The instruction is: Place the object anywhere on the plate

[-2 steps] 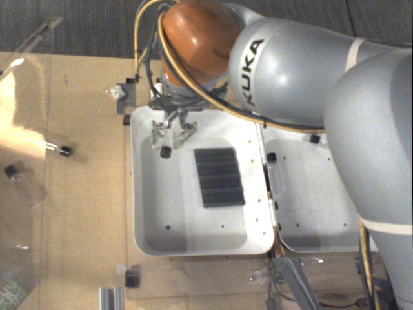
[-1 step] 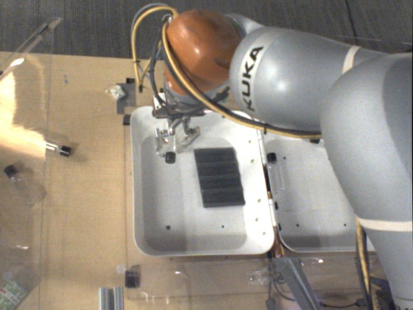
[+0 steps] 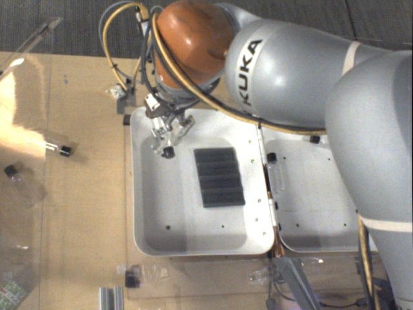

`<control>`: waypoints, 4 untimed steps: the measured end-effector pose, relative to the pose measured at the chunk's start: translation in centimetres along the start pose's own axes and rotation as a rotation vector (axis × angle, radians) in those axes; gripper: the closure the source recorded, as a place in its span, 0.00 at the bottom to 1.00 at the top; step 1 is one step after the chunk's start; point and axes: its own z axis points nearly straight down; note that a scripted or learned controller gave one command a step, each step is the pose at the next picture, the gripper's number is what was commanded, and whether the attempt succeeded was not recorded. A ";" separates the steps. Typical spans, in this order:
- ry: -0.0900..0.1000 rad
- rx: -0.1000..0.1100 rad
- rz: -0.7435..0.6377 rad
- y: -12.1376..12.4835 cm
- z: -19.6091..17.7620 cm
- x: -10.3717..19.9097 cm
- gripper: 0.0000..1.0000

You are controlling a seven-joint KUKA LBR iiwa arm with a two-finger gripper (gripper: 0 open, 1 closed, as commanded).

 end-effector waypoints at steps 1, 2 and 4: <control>0.000 0.000 -0.452 0.0 -4.8 -0.1 1.00; -0.002 -0.004 -0.570 0.1 3.0 0.0 1.00; -0.001 -0.002 -0.960 0.0 -2.6 0.0 1.00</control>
